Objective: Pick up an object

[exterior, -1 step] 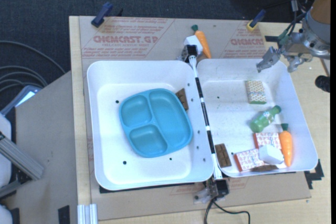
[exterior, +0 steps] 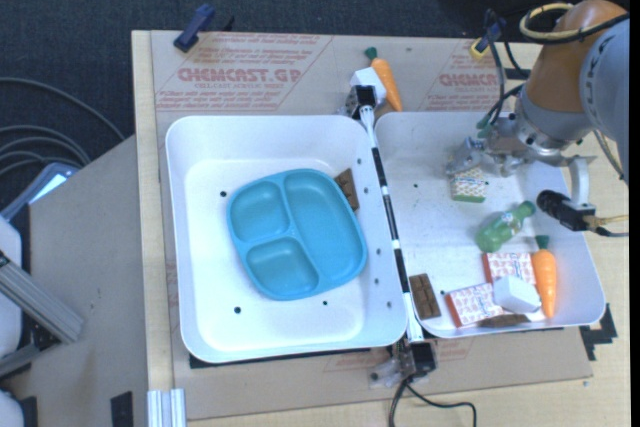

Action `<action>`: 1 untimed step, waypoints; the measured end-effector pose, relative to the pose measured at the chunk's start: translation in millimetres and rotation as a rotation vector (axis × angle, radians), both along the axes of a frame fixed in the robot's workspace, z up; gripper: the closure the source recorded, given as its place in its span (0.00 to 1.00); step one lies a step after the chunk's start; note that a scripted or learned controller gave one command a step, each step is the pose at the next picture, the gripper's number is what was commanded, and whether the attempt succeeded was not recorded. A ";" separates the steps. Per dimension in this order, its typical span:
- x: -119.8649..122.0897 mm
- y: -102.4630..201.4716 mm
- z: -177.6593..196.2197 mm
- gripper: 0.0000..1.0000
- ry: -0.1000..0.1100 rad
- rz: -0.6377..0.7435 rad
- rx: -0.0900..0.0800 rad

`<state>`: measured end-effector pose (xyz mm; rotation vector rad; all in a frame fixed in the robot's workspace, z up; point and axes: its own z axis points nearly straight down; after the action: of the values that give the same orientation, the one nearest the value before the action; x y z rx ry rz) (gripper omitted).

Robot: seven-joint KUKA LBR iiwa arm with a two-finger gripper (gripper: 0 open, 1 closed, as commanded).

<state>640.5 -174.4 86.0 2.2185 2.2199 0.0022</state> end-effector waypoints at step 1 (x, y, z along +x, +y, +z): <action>-8.6 65.2 -1.3 0.00 0.006 0.001 0.003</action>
<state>632.0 -109.2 84.7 2.2223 2.2250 -0.0013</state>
